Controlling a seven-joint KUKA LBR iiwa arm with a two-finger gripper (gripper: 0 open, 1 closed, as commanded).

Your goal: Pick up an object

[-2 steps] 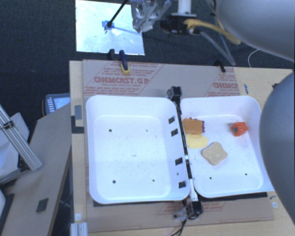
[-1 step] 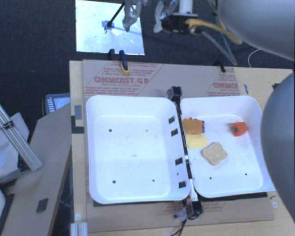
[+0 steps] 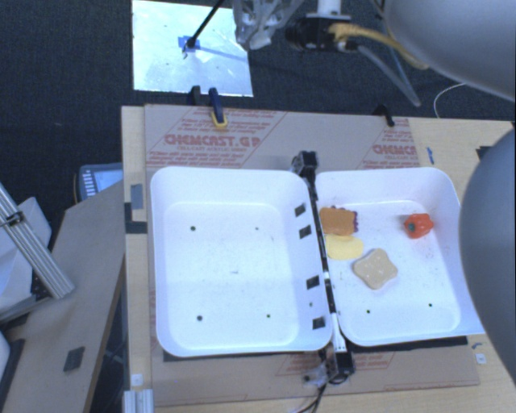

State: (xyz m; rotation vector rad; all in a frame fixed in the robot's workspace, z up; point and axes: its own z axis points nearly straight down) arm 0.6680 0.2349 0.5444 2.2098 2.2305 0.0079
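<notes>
The right bin [image 3: 439,319] holds several small items. An orange-brown waffle-like piece [image 3: 338,220] lies by the divider, with a flat yellow piece [image 3: 345,248] just below it. A beige toast-shaped piece [image 3: 375,269] sits lower in the middle. A small red-orange pepper-like object [image 3: 418,226] lies toward the right wall. My gripper [image 3: 260,24] is high at the top of the view, above the bench's far edge and well away from both bins. Nothing shows between its fingers.
The left bin [image 3: 173,323] sits beside the right one, joined by black clips along the divider [image 3: 313,246]. A shiny metal plate [image 3: 189,44] lies beyond the bench. The grey arm body [image 3: 488,266] covers the right edge. An aluminium rail [image 3: 28,250] stands at left.
</notes>
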